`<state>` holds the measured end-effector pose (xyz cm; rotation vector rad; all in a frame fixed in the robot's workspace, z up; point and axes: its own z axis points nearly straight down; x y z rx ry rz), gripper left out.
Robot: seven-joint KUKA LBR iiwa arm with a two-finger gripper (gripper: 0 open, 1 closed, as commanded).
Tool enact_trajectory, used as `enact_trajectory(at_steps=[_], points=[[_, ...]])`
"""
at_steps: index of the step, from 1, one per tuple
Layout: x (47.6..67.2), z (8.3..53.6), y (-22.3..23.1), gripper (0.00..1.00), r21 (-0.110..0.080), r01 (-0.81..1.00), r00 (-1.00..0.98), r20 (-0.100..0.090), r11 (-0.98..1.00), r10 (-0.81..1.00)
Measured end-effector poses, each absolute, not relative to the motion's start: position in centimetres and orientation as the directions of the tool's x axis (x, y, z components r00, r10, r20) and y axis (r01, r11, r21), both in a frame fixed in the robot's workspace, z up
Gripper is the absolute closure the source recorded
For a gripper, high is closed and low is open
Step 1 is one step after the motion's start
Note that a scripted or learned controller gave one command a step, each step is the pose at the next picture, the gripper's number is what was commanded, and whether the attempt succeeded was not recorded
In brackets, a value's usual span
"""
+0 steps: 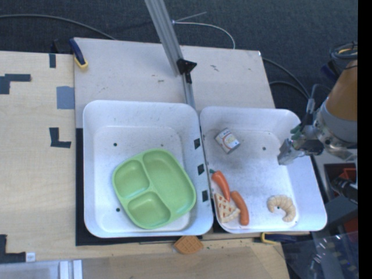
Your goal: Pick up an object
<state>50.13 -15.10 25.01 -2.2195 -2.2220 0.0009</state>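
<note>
We see two white bins, the left bin (93, 156) and the right bin (308, 196), both speckled with dark scuffs; a light green divided plate (154, 188); an orange carrot (220, 185); a red-orange sausage (240, 207); a tan waffle piece (225, 208) with a grid pattern; a pale beige shrimp (282, 207); a small white can (227, 140) with an orange-marked label; the grey gripper (289, 153); a tan cookie (188, 244) near the front edge.
</note>
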Motion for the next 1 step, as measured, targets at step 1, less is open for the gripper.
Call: enact_trajectory(at_steps=[1], points=[[51.77, 23.80, -9.74, 1.00, -0.003, 1.000, -0.006, 0.002, 0.006, 1.000]])
